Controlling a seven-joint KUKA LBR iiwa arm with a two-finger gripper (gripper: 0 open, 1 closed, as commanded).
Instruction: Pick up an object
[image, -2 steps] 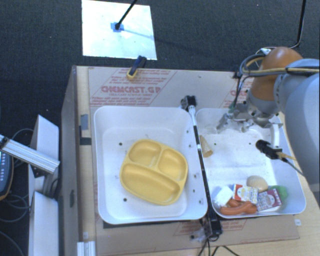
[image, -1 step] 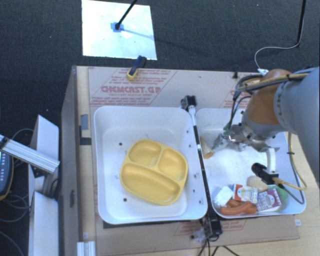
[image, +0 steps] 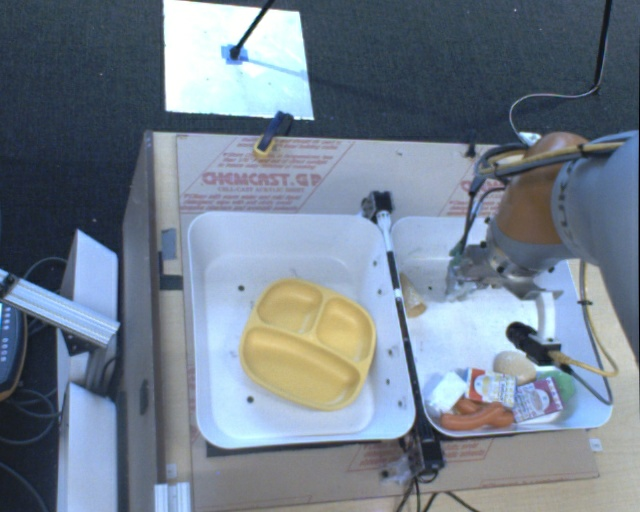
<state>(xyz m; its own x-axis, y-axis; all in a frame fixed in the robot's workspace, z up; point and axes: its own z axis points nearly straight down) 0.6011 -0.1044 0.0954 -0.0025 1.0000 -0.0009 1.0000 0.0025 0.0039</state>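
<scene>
The gripper (image: 462, 282) hangs low over the upper part of the right bin (image: 590, 415), right of centre frame, probably lining up a descent. How wide it stands, I cannot tell, and nothing shows in its grasp. The candidates lie heaped in that bin's lower corner: orange carrots (image: 478, 415), a pale egg-like lump (image: 514, 365), a small printed carton (image: 538, 398). The yellow divided tray (image: 308, 342) sits tilted in the left bin (image: 215, 300).
</scene>
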